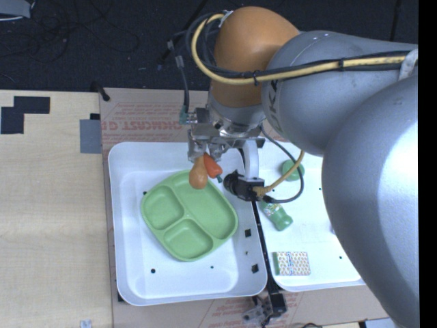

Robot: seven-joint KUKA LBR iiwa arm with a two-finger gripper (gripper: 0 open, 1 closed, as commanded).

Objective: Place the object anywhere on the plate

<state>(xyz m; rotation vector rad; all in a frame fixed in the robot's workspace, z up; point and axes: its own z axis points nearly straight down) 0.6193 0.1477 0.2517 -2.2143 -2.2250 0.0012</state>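
Orange-and-tan toy carrot (pixel 203 171) hanging directly below end effector (pixel 207 153), clamped between the fingers. Long axis roughly vertical, tilted; tan end down, orange end up and right. Tan tip over far rim of green divided plate (pixel 188 217) in left bin (pixel 130 251).

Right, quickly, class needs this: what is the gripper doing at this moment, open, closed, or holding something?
Gripper: closed on a small orange and tan object, held above the far edge of the green plate.
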